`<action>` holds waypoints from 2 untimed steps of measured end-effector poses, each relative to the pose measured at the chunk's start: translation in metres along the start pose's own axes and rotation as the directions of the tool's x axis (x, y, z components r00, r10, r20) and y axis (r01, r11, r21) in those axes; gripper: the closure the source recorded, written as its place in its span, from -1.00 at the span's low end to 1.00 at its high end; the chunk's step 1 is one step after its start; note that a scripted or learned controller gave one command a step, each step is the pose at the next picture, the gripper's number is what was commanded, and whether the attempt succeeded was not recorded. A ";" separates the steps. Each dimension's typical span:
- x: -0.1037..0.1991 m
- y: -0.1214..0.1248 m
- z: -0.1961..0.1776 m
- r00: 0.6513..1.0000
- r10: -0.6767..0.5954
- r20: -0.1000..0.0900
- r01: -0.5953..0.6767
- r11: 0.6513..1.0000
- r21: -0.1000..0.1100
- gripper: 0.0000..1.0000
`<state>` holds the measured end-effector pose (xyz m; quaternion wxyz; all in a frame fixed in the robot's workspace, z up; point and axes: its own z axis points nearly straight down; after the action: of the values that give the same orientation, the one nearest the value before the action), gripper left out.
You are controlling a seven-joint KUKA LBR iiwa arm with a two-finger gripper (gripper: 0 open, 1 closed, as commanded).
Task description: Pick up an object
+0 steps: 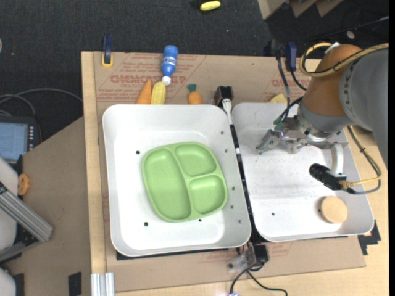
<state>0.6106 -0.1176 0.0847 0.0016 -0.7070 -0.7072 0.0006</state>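
Note:
A round tan disc lies near the front right corner of the right bin. My gripper hangs low over the back left part of that bin, well apart from the disc, and is open with nothing between its fingers. A green divided plate rests in the middle of the left bin.
Behind the left bin, on the cardboard, lie a blue bottle, an orange carrot, a yellow corn cob, a small carrot and a black item. A yellow object lies on the dark floor.

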 end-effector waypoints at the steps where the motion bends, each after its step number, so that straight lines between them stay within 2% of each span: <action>1: 0.000 0.000 0.000 1.000 0.000 0.000 0.000 1.000 0.000 -1.00; 2: 0.000 0.000 0.000 1.000 0.000 0.000 0.000 1.000 0.000 -1.00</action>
<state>0.6106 -0.1176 0.0847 0.0016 -0.7070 -0.7072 0.0006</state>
